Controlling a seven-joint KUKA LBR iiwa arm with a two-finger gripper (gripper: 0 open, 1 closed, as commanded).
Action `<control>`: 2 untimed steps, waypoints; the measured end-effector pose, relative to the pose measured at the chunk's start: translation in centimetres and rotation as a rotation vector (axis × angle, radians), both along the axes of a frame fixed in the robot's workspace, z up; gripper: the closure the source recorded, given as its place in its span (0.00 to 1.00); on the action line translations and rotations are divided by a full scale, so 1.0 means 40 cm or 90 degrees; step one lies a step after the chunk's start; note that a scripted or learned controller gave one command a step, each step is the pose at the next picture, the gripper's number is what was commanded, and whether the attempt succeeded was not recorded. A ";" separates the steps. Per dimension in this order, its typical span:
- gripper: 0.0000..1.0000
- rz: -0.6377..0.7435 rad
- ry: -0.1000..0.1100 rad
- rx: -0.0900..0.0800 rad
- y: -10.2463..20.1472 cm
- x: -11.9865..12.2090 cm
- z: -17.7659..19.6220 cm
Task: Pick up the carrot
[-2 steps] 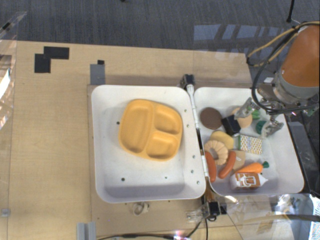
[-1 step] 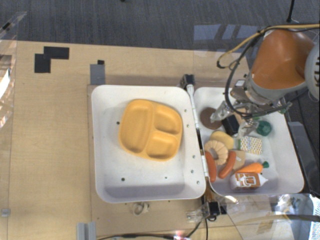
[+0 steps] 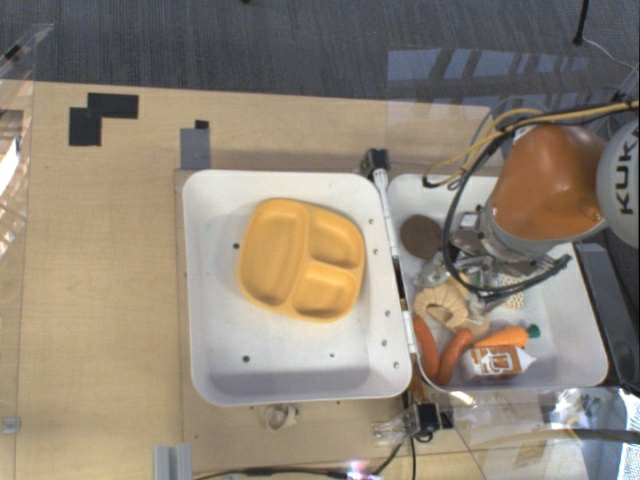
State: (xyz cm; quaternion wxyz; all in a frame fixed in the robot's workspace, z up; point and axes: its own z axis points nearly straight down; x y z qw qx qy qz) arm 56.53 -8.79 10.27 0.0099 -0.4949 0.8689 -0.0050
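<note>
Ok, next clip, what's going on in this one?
The arm has reached into the right bin from the right and hangs over its pile of toy food. The carrot lies at the near end of that bin, on a small carton, beside two sausages, clear of the arm and not picked up. The gripper sits low over a pale pastry-like item. The left bin holds a yellow divided plate.

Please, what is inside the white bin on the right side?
The right bin holds a carrot, two sausages, a small orange carton, a brown disc and a pale pretzel-like piece. The arm covers the bin's middle, so anything beneath it is hidden.
</note>
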 end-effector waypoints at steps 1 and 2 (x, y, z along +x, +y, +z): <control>0.00 0.189 -0.003 -0.010 -0.181 -0.118 -0.006; 0.00 0.377 -0.015 -0.005 -0.257 -0.152 -0.013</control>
